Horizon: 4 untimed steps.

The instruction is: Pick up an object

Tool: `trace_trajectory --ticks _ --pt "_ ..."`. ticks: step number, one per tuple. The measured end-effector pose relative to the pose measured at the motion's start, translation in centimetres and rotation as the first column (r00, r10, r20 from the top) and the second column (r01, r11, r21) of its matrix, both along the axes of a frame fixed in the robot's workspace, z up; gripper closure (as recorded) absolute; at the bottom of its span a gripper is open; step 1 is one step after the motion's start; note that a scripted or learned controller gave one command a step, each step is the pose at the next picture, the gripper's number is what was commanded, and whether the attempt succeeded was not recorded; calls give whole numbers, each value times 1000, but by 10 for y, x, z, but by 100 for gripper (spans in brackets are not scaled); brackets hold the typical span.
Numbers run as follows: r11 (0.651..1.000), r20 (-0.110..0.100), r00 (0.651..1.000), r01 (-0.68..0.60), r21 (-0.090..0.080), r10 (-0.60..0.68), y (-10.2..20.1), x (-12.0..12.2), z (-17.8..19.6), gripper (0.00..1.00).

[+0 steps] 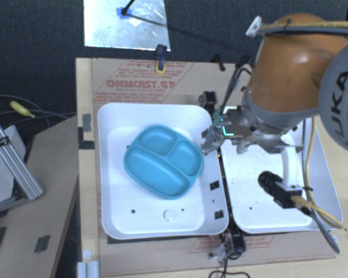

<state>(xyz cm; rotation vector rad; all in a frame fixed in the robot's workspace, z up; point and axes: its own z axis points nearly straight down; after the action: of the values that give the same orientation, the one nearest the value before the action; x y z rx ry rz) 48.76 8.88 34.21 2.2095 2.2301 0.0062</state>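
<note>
A blue divided plate [162, 161] with three compartments lies in the left white bin [119, 213], tilted towards the back right. My gripper [219, 136] hangs low over the divider between the two bins, just beside the plate's right rim. Its lower part is mostly hidden under the grey and orange wrist. Nothing can be seen held in it.
The right white bin [261, 219] lies largely under the arm [290, 68]. A small pale disc [170, 215] sits on the left bin's floor near its front. A cardboard sheet [142, 83] lies behind the bins, with a shiny plate [126, 16] further back.
</note>
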Motion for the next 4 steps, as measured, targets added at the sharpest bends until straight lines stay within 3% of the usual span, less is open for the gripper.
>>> trace_trajectory --ticks 1,2,3,4 --pt "1000 2 1000 2 2 -2 31 -1 44 0" --pt "1000 11 1000 1 5 -1 79 27 156 0" --pt "1000 1 1000 -2 1 2 77 26 161 100" --pt "1000 4 1000 13 -1 -13 25 103 195 100"
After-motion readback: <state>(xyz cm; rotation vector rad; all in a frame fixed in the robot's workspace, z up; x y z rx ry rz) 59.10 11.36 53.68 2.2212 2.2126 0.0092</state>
